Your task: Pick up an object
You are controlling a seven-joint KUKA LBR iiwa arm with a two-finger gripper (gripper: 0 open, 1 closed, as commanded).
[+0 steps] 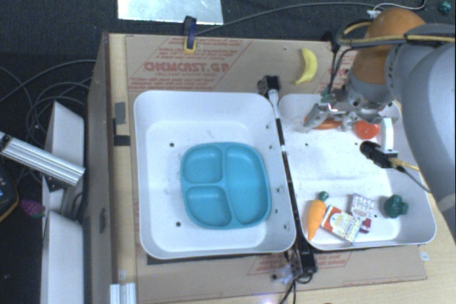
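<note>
One arm (pixel 399 46) over right bin (pixel 420 224); fingers' (pixel 329 114) state unclear; orange object (pixel 326 124) beneath, partly hidden.

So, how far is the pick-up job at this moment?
Nothing looks lifted yet. The end effector is low at the far side of the right bin, over an orange item; a grasp cannot be confirmed. The carrot, the carton and the green toy lie at the near side. Gripping and lifting remain.

Blue divided plate (pixel 225 184) in left bin (pixel 153 153), banana (pixel 308 66) on bench (pixel 214 60)
</note>
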